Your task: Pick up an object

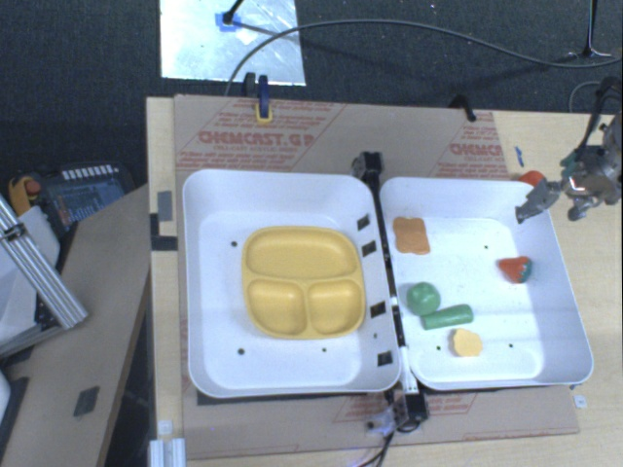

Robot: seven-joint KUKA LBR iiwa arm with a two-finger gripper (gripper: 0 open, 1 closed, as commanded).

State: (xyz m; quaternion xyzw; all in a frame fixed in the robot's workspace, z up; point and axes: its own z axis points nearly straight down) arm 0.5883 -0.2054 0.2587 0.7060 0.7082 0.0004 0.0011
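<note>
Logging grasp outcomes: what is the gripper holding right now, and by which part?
Nothing. The gripper hangs over the right bin's far right corner with no object between its fingers.

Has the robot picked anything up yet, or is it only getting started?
Nothing looks picked up yet. The claw sits at the right bin's far right corner, with nothing visible in it. The orange piece, red piece, green pieces and yellow piece all lie on the bin floor. The yellow tray sits in the left bin. The whole pick remains.
</note>
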